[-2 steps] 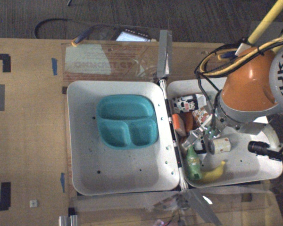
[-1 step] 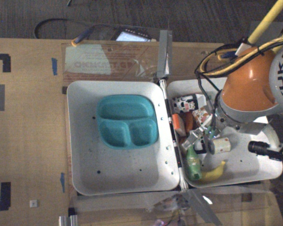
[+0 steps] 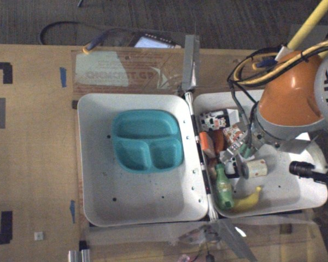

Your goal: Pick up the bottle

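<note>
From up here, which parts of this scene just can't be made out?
- The gripper's fingers: the arm's orange band covers the wrist above them, camera view.
- Small items at the right bin's left wall: crowded, too small to name.
- The green bottle's label: too blurred to read.
- The banana's left end: tucked against the bottle.
- The teal tray's contents: nothing discernible inside.
</note>
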`<state>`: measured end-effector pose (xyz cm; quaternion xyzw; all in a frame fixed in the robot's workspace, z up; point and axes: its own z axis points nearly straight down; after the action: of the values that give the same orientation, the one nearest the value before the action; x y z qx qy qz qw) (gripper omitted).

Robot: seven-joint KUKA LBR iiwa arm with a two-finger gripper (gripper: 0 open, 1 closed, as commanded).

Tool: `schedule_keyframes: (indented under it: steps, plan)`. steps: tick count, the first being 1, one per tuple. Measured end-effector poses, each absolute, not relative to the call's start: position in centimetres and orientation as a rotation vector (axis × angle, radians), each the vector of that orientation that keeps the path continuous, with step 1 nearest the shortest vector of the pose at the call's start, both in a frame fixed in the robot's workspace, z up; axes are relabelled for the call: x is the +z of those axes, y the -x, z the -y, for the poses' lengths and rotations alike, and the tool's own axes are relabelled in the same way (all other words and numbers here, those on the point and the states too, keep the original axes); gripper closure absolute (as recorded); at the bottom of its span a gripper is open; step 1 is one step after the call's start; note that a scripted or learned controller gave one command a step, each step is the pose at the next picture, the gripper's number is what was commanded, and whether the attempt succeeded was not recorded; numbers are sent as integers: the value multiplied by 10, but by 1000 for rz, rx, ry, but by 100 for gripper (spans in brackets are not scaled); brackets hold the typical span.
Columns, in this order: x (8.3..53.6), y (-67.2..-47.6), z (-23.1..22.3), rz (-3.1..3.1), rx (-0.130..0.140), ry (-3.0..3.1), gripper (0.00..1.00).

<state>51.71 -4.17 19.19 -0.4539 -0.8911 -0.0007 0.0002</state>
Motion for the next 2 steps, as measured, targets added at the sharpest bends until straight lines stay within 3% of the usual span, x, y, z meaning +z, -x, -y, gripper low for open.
schedule_keyframes:
  steps: [1,2]
  plan:
    - [296,-501,-48,2832,0,1361,100]
    - [270,-493,-155,2387,4,2040,100]
